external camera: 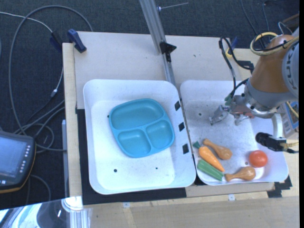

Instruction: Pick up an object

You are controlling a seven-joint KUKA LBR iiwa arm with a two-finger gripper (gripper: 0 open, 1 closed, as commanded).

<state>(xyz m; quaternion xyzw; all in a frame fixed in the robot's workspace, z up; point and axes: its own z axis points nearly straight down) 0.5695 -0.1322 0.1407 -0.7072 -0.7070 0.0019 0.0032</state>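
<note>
You see the arm (275,75) reach in from the right edge of the tabletop (123,56), its gripper (217,118) low over the bare floor of the right bin (209,91), toward that bin's middle. The metal fingers (214,119) point toward the divider between the bins, and they look slightly parted with nothing between them, though the gap is small and hard to read. The things to pick lie clustered in the right bin's near corner, apart from the gripper: a carrot (211,157) lying at a slant, a green pod (209,170) just beside it on the near side, a tan drumstick-shaped piece (218,149) just past the carrot, a second tan piece (241,174) by the near rim, and a red tomato (258,158) toward the right rim. In the left bin (95,127) a blue divided plate (141,126) sits flat near the middle. A blue clamp (76,40) grips the far left corner of the tabletop.
</note>
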